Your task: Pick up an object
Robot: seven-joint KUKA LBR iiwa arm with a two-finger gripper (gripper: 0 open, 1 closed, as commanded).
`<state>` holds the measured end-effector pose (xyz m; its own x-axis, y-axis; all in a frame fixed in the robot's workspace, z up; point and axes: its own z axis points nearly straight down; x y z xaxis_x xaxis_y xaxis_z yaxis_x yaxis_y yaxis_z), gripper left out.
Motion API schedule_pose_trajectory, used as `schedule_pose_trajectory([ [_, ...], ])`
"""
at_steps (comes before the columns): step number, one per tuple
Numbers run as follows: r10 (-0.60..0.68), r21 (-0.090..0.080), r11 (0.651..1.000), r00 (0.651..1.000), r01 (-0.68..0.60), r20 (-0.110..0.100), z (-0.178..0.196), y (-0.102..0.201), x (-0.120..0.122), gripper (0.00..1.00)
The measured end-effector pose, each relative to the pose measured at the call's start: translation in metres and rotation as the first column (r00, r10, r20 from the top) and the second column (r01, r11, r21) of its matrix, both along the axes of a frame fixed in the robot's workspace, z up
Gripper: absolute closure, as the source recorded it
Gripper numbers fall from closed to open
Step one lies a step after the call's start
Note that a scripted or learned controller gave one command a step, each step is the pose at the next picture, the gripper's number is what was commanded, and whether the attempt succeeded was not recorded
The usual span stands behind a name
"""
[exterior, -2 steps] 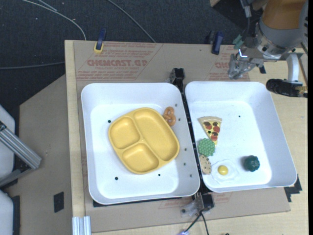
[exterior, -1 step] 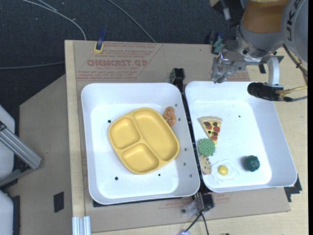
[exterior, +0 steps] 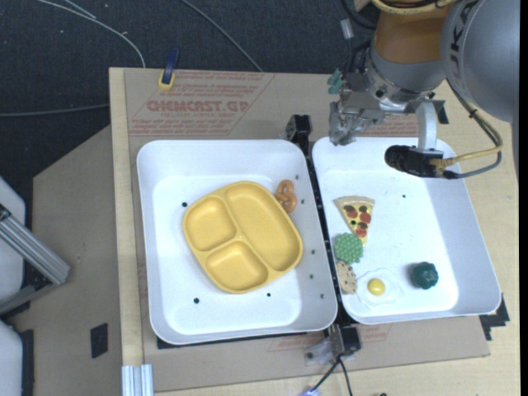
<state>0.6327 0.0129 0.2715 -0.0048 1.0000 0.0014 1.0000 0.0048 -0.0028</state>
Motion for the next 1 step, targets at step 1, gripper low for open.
schedule_pose_trajectory([
  [1,0.001,0.001,1.000,1.000,-0.001,-0.001,-0.0048,0.0488,-0.0213,1.00],
])
